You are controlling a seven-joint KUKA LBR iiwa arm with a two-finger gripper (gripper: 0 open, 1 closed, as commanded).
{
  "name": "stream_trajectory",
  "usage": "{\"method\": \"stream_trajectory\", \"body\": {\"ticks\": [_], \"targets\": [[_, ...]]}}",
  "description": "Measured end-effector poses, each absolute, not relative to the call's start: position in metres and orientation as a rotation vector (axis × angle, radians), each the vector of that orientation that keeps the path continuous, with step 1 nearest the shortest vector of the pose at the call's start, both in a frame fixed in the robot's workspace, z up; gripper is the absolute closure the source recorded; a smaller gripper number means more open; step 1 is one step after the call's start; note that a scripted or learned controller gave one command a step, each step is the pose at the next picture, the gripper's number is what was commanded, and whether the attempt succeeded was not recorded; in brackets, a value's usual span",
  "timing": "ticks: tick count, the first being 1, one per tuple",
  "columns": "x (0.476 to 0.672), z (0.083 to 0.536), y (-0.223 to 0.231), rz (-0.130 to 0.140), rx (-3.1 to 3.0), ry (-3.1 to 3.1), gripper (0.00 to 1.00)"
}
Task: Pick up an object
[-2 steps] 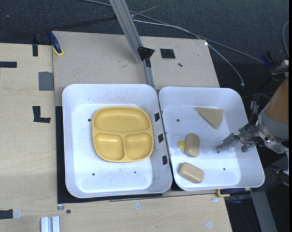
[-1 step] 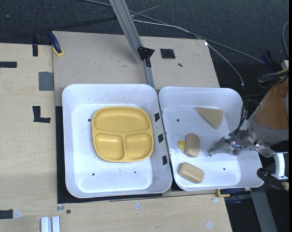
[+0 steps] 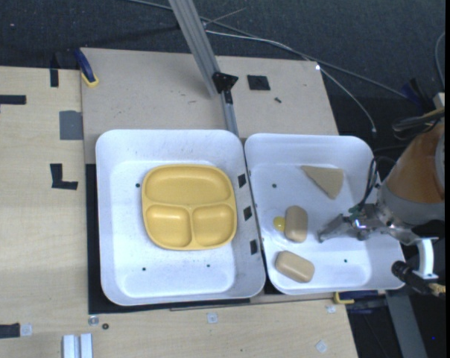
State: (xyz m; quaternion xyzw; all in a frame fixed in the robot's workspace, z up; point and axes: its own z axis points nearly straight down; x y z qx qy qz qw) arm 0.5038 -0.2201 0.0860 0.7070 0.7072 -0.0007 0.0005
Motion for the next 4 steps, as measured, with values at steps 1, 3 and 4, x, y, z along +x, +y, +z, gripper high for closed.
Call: {"method": "stream_trajectory", "body": {"ticks": [1, 3, 4], "targets": [[0.505, 0.098, -0.22, 0.001, 2.217, 2.218, 1.0], [0.511, 0.195, -0.22, -0.001, 2.221, 2.223, 1.0], [0.512, 0.234, -0.22, 0.0, 2.219, 2.223, 1.0]]}}
